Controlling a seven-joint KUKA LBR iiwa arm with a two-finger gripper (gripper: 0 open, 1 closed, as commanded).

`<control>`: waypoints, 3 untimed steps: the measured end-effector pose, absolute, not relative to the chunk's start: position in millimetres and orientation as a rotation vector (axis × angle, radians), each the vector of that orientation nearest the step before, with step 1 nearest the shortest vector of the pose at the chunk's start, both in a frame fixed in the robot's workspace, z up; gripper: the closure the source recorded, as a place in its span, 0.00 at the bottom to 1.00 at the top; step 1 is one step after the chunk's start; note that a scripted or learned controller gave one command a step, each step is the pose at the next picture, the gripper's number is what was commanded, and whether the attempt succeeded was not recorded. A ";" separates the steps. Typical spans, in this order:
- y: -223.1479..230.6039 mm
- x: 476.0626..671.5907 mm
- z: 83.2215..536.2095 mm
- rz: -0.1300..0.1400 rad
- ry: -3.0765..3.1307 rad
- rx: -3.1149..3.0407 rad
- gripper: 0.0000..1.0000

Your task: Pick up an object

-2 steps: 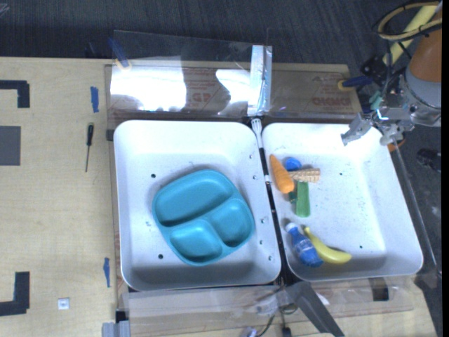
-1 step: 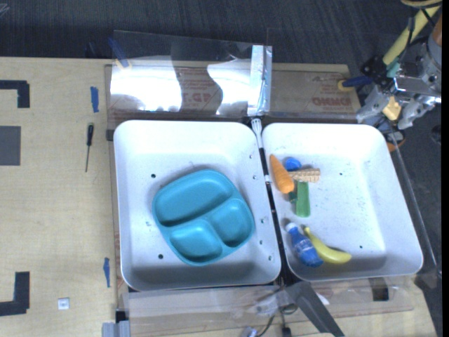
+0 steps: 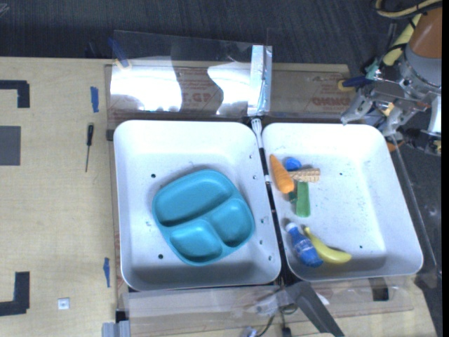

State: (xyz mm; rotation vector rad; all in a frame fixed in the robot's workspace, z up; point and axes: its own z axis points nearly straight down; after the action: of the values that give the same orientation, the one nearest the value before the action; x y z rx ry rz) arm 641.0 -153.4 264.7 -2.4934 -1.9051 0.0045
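Observation:
The right bin (image 3: pixel 365 188) holds several small items along its left side: an orange carrot (image 3: pixel 282 176), a small blue piece (image 3: pixel 292 164), a tan stick (image 3: pixel 306 175), a green block (image 3: pixel 303 199), a blue bottle (image 3: pixel 304 246) and a yellow banana (image 3: pixel 326 250). My gripper (image 3: pixel 375 111) hovers over the bin's far right corner, well away from the items, with its fingers spread and nothing between them.
The left bin (image 3: pixel 133 209) holds a blue sectioned plate (image 3: pixel 203 216). A clear plastic sheet (image 3: pixel 189 83) stands behind the bins. A screwdriver (image 3: pixel 88 146) lies on the wooden bench at the left. Cables sit at the top right.

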 end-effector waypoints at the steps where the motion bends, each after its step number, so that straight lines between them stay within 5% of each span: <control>1: -72.3 619.7 180.3 0.008 -1.895 -2.496 0.00; 2: -69.7 575.0 184.8 0.001 -2.299 -2.138 0.00; 3: -46.2 558.3 266.5 -0.009 -2.315 -2.133 0.00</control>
State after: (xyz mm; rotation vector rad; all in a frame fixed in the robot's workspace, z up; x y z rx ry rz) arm 558.3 -46.2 266.5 -2.1328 -2.3147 -0.0093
